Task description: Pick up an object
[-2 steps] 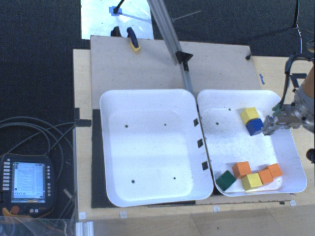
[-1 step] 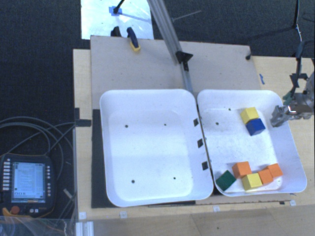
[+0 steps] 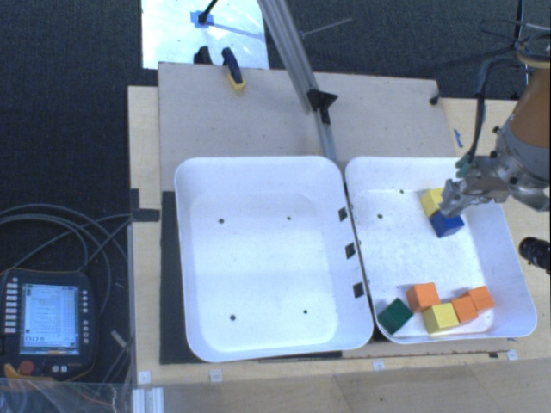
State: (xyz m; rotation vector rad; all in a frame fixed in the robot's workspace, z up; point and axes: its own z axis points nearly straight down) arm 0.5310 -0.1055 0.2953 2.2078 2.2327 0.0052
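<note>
So the arm [image 3: 529, 136] is reaching in over the right edge of the bench [image 3: 379, 114], and its hand [image 3: 456, 198] is hovering low over the far part of the right bin [image 3: 387, 231], right on top of two blocks. The blue cube [image 3: 447, 224] is sitting just under and in front of the hand, and the yellow cube [image 3: 430, 201] is peeking out beside it toward the left bin, touching or nearly touching the blue one. Honestly the hand is kind of a grey blur from this angle, so I can't tell whether it's spread wide, pinched narrow, or actually gripping anything; nothing is clearly sitting between its tips. The rest of the blocks are bunching up along the near edge of the right bin: a green cube [image 3: 395, 315] nearest the left bin, then an orange cube [image 3: 422, 296], a second yellow cube [image 3: 441, 317] just in front of it, and two more orange ones, a middle orange cube [image 3: 465, 308] and a corner orange cube [image 3: 481, 298], heading toward the near right corner. They're all pretty much touching each other in a loose row, except the green one sitting slightly apart. The left bin [image 3: 198, 231] is lying beside it, the two rims meeting down the middle of the bench. A teach pendant [image 3: 47, 321] is glowing off the bench's near left corner.
</note>
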